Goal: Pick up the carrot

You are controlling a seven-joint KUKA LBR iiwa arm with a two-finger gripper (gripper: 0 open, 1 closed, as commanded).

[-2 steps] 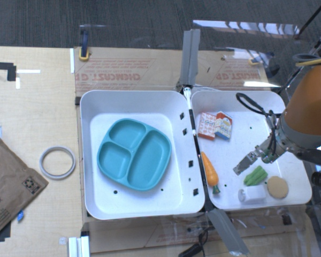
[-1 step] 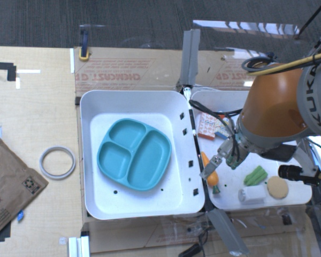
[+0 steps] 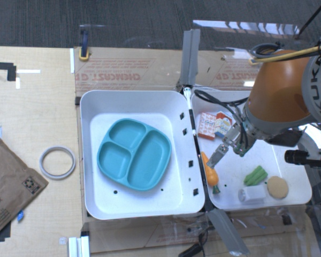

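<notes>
Two shallow white bins are seen side by side: the left bin (image 3: 91, 159) bears a teal three-compartment plate (image 3: 134, 153), and the right bin (image 3: 299, 194) holds the small orange carrot (image 3: 209, 172) against its left wall, near the front. The two-finger gripper (image 3: 220, 155) is poised just above and to the right of the carrot, close to it; whether contact is made cannot be told, and nothing is seen between its tips. How wide the gripper stands cannot be told from this slanted view. The approach is judged largely done; closing, gripping and lifting are left. A green vegetable (image 3: 255, 175), a round tan piece (image 3: 277, 187) and a printed red-and-white packet (image 3: 214, 125) are also seen in that bin.
</notes>
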